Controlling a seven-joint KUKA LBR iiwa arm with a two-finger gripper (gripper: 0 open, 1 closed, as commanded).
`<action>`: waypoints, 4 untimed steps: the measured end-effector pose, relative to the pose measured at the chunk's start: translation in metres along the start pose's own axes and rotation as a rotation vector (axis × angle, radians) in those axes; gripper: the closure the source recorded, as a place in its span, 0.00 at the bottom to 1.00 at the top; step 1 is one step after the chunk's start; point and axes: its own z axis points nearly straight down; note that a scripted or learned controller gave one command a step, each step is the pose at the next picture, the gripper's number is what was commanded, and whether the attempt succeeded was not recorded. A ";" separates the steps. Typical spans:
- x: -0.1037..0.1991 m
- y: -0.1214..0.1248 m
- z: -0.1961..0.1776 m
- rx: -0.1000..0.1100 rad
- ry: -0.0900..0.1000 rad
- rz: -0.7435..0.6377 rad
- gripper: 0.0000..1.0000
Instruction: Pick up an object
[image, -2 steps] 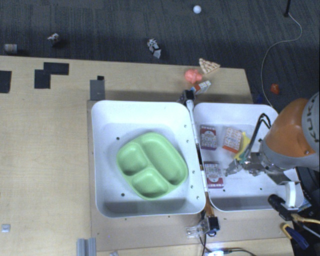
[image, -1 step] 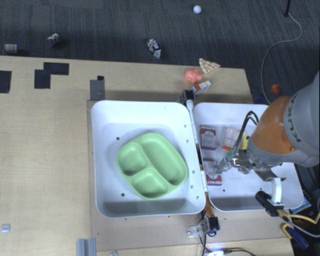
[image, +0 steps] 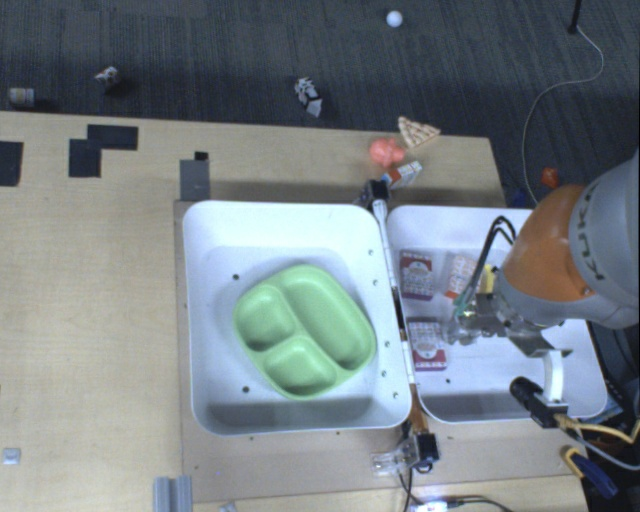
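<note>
Reaching Into the Right Bin for a Flat Packet

Hanging low inside the right bin (image: 590, 395), the gripper (image: 468, 322) sits among small flat packets. One red-and-white packet (image: 416, 275) lies just up-left of the gripper, another (image: 428, 345) just down-left, touching the bin's floor. Whether the jaws are wide or narrow cannot be told; the wrist hides them.

The packets look light, thin and probably slick, so they likely need pinching at an edge rather than across the face. Left of the right bin, the left bin (image: 200, 300) holds a green divided plate (image: 303, 330). Beyond the bins, a pink lump (image: 387, 152) rests on the pale wooden tabletop (image: 90, 330), with dark carpet farther off.
</note>
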 end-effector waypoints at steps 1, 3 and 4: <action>-0.009 -0.001 -0.001 -0.004 -0.017 0.009 0.00; -0.004 0.001 -0.011 -0.004 -0.006 0.003 0.00; 0.005 -0.019 0.011 -0.012 -0.002 0.000 0.00</action>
